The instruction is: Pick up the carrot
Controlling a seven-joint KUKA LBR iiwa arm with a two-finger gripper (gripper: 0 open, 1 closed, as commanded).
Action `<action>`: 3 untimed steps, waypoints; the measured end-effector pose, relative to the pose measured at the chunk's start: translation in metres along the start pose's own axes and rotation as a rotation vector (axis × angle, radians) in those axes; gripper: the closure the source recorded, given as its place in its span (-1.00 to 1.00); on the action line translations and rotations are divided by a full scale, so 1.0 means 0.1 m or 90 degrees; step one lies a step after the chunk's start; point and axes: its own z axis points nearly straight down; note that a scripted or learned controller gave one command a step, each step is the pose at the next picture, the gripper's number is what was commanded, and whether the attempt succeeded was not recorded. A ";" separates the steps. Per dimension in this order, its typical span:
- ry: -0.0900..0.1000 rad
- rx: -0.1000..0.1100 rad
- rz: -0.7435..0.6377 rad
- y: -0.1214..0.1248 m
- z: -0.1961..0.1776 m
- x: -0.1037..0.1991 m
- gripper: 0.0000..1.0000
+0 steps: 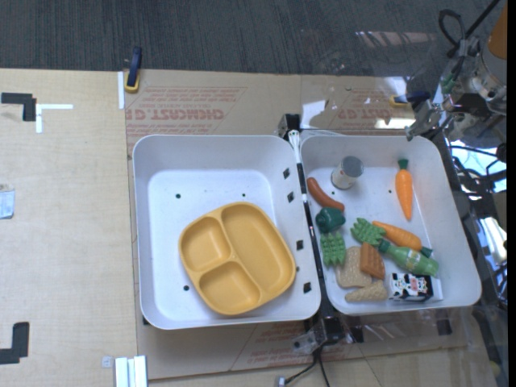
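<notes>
An orange carrot (404, 192) with a green top lies upright along the far right part of the right bin (455, 216). A second carrot (397, 234) with a leafy green end lies slanted lower down, among other toy foods. My gripper (427, 121) hangs over the far right corner of the right bin, above and to the right of the upright carrot, clear of it. Nothing shows in its grasp.
The right bin also holds a grey cup (349, 170), a sausage (325, 193), broccoli (329, 220), a green bottle (411, 258), a milk carton (411, 286) and bread pieces (355, 271). A yellow divided plate (235, 258) lies in the left bin (161, 184).
</notes>
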 end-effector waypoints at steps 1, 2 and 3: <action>0.000 -0.001 -0.147 -0.03 1.33 -0.15 -1.00; 0.008 0.000 -0.075 0.17 1.78 -0.23 -1.00; 0.001 -0.003 -0.079 0.18 1.68 -0.24 1.00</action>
